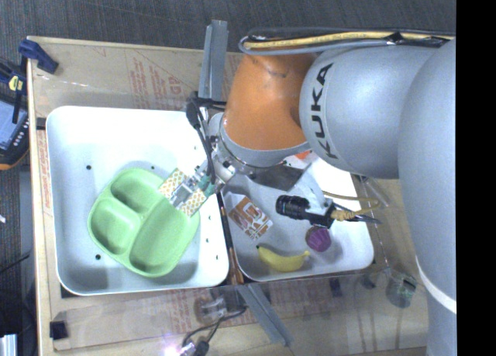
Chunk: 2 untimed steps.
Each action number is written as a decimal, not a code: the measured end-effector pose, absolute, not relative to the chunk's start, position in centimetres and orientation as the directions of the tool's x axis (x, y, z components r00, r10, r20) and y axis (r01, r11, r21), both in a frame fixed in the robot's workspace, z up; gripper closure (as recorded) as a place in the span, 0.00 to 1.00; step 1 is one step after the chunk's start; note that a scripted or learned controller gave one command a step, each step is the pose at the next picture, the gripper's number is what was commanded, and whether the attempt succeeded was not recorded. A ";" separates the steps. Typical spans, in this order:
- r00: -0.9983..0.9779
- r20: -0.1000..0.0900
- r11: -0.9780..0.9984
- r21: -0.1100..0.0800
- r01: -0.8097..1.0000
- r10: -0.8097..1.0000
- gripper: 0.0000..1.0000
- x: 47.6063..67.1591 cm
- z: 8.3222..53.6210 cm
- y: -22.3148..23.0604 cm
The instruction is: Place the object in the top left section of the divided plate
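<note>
Dark grey carpet surrounds a pale wooden tabletop on which two shallow white plastic bins sit side by side. Over the right of the view looms the grey robot arm with its orange band, reaching down toward the seam between the bins. The left bin carries a lime-green plastic divided plate, lying at a slant with two small sections toward the upper left and one large section toward the lower right. The tool hangs just above the plate's upper right rim, and right at its tip is the small flat packet with a green-and-yellow chequered print, over the edge of the large section. Whether the tool is clamped on that packet, I cannot tell. The packet is probably not yet over its goal. To do this step well, carry it up and left until it is centred over the upper small section, lower it close to the plate, and release it only inside the dividing ridges, so it cannot tip into a neighbouring section. The right bin holds a printed orange-and-white card, a yellow banana and a small purple round thing.
</note>
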<state>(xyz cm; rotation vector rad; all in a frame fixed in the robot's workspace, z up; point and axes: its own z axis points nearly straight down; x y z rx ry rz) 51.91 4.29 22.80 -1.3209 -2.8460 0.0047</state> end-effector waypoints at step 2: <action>-0.860 0.003 0.860 -0.002 0.510 0.510 1.00 47.7 19.2 6.5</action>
